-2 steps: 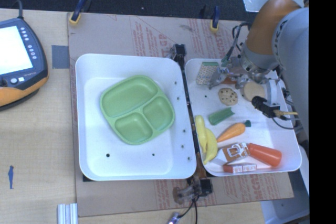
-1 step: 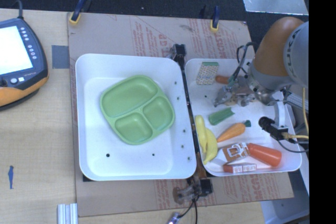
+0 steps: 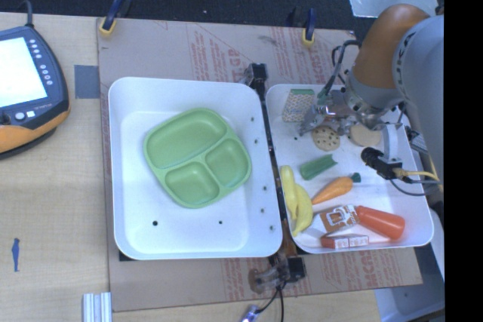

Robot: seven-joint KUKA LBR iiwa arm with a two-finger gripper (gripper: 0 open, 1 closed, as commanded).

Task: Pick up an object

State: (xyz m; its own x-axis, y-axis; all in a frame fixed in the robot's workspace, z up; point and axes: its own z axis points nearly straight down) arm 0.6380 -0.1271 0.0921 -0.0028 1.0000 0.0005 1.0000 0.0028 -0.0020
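Hovering low over the right bin [image 3: 419,234], gripper [image 3: 324,115] beside the cookie [image 3: 326,137]. Lying just below the gripper, toward the bin's middle, roundish, no long axis to match. Cannot tell how far the gripper is parted, nor anything held.

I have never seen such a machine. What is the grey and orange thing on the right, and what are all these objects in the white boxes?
It is a robot arm, seen from one camera fixed above the bench. Its pincer hangs low over the right bin, by a round cookie. That bin also holds toy food: a banana, a carrot, a green piece and an orange bottle. The left bin holds a green divided plate. Whether the pincer grips anything is unclear.
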